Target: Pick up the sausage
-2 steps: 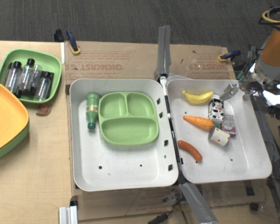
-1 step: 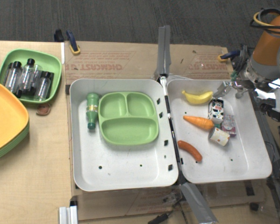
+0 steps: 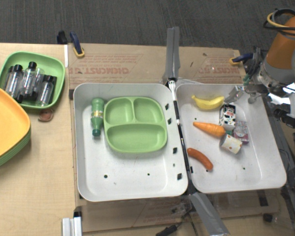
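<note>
Sausage (image 3: 200, 159) lies lower centre against the right bin's (image 3: 265, 181) left wall; my gripper (image 3: 243, 93) hovers upper right, state unclear, and fingers may strike that wall.

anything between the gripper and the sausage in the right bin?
Yes. The gripper sits at the right bin's far edge; the sausage lies near the front left. The carrot, milk carton and small cup lie between them.

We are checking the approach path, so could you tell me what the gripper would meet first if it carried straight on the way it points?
Likely the small carton just left of the gripper, though depth is unclear; the sausage lies farther off.
</note>
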`<state>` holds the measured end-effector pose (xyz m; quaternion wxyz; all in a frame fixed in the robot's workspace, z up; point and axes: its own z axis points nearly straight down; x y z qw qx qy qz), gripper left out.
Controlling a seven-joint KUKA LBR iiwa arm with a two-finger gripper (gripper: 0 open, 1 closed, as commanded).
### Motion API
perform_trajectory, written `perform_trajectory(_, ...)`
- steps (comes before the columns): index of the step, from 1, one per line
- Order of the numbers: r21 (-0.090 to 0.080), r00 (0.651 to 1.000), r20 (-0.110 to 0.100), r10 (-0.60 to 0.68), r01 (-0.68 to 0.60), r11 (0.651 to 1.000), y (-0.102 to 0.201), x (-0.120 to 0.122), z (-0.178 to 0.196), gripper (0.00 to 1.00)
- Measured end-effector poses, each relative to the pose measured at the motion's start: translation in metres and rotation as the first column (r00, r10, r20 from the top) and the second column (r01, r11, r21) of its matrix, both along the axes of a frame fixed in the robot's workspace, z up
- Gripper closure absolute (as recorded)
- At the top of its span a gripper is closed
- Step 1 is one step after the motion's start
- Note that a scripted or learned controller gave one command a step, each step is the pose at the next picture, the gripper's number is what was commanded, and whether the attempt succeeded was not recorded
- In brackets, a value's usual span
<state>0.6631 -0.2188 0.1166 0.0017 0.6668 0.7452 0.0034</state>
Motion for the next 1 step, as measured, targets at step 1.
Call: perform_trajectory(1, -0.004, 0.952, -0.009, -0.307, 0.307, 0.952, -0.0041, -0.0985, 0.0752, 0.00)
